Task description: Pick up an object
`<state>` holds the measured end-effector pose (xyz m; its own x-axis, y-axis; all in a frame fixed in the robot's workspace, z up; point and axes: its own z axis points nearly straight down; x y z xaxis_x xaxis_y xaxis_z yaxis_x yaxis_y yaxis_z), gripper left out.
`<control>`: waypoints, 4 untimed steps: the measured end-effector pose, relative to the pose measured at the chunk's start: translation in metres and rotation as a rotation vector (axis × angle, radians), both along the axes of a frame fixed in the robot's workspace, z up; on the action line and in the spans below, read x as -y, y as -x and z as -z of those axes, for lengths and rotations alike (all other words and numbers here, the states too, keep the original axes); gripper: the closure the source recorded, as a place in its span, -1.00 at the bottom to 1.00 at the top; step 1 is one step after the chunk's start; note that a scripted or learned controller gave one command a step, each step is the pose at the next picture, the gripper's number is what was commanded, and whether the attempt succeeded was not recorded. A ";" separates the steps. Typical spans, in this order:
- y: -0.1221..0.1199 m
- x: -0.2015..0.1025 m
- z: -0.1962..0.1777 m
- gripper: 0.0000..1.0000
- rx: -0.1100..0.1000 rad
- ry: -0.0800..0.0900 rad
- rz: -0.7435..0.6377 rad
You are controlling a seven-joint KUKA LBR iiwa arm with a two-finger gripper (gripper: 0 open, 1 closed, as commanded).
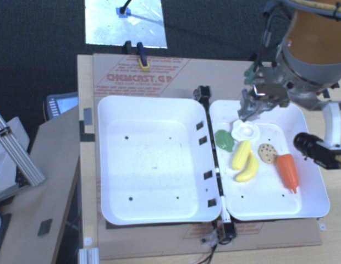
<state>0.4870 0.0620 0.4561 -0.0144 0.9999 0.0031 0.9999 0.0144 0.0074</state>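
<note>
- Toys are lying in the right bin (pixel 319 199), and we are counting five of them: a green leafy piece (pixel 225 141), a white fried egg (pixel 245 130), a yellow banana (pixel 245 161), a speckled cookie (pixel 266 152) and an orange carrot (pixel 287 171).
- We are seeing the green piece sitting near the divider (pixel 210 147) between the bins, with the egg just beside it toward the back wall.
- We are seeing the banana lying in front of the egg, with the cookie just beside it on the right, and the carrot next to the cookie with its narrow tip pointing toward the front rim.
- We are seeing the left bin (pixel 104 147) sitting beside the right one, both resting on a cardboard sheet (pixel 159 76) that is covering the table (pixel 85 169).
- We are watching the arm (pixel 313 37) reaching in from the right, its orange band showing at the upper right corner.
- We are seeing the end effector (pixel 248 113) hanging over the back of the right bin, just above the egg; nothing is showing between its tips, and we cannot tell whether it is open or closed.
- We are noticing a black cylindrical part (pixel 311 144) sticking out over the right side of that bin, near the carrot.
- We are also seeing a shiny silver sheet (pixel 125 15) lying on the dark floor beyond the table.
</note>
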 end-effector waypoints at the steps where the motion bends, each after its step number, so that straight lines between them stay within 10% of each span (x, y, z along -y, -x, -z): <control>1: 0.000 -0.060 -0.084 1.00 0.004 -0.001 0.004; 2: 0.001 -0.060 0.046 1.00 -0.016 0.006 0.014; 3: 0.000 -0.102 -0.071 1.00 0.006 -0.003 0.006; 4: 0.001 -0.100 -0.064 -1.00 -0.005 0.002 0.010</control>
